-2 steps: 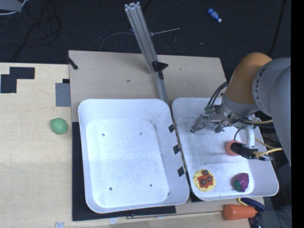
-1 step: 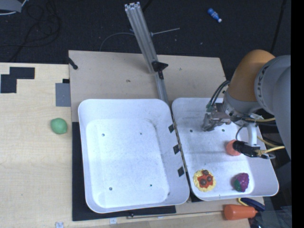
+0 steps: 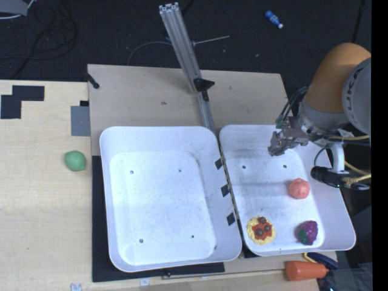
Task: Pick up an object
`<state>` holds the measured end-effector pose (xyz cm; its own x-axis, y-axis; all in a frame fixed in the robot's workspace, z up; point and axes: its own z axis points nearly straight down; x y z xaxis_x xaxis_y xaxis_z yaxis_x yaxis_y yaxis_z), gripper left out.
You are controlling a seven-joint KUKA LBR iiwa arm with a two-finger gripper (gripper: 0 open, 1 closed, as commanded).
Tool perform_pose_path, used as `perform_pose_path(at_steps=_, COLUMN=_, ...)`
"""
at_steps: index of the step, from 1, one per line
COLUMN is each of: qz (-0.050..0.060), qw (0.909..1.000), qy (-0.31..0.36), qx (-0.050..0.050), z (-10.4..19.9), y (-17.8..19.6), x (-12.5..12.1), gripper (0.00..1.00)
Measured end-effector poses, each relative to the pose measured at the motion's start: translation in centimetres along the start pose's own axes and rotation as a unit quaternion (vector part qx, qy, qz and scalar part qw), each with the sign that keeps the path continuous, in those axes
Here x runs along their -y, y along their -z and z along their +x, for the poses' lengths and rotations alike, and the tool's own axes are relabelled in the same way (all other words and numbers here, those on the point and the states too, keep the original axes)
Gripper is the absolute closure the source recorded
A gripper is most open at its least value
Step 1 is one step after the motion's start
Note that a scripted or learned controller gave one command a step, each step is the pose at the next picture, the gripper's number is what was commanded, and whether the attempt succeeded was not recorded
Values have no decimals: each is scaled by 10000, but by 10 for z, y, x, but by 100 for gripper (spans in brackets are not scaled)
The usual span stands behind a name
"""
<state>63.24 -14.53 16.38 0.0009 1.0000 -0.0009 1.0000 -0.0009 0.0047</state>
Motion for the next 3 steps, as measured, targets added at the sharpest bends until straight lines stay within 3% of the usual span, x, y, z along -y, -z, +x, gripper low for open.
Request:
perform_pose_path(at_steps=1, qz=3, qw=10000, qy=0, qx=-1, z=-3, y=46, x=-8, gripper=100)
perform_pose_path(at_steps=2, qz=17, qw=10000, qy=0, qx=-3, z=-4, y=64, x=-9, gripper=100)
perform_pose_path(at_steps=3, qz=27, qw=10000, qy=18, qx=-10, z=44, y=54, x=8, gripper=100)
